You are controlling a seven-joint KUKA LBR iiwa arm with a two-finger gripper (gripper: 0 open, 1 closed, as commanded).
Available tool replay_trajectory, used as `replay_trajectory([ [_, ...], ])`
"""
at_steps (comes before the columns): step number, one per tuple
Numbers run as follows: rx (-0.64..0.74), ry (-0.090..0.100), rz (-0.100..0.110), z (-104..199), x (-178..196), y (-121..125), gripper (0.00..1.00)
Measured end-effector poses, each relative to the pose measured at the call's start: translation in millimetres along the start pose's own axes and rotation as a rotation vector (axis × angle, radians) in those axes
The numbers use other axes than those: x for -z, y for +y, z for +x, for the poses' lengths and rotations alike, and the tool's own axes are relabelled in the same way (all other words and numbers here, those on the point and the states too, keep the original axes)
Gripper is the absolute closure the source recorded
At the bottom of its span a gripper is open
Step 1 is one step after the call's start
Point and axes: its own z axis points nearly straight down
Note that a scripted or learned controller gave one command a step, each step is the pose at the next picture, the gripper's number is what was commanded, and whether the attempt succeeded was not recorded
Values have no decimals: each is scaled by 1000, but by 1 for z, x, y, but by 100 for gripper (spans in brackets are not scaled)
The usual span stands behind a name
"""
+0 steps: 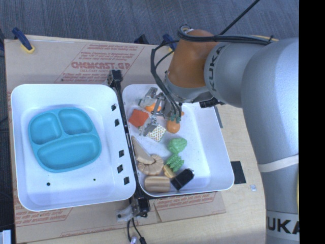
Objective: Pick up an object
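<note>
Nearest the camera, at the front of the right bin [216, 151]: a black block [183, 178] tilted against a tan bread-like piece [156, 183], touching it. Just behind, a pale curled piece [148, 162] and two green leafy pieces [176, 154], one behind the other. Further back, a white speckled card [158, 132], an orange ball [173, 127] and a red-orange block [137, 118], all near each other by the bin's left wall. Above these, the gripper [155, 108], low over the back of the right bin, metal parts crowded among the orange things; cannot tell whether its fingers stand wide or narrow, nor whether anything sits between them. Behind it, the orange band [190, 60] and the grey arm [259, 80], entering from the right, with black cables looping over.

In the left bin [20, 136], beside and touching the right bin along a black clipped seam: a blue divided tray [63, 139] with three compartments, lying flat.

Underneath both, a brown cardboard sheet [91, 60] with red print, laid on a pale wooden worktop [238, 207]. Far off, grey carpet [76, 9]. At the back left corner, a blue clamp [23, 39]. Red print too small to read fully; small things under the gripper hard to make out.
</note>
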Motion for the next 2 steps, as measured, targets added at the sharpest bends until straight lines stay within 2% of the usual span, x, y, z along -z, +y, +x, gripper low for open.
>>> replay_trajectory([
  [1,-75,21,1,-6,-13,-2,0],
  [2,210,0,0,5,-11,-5,0],
])
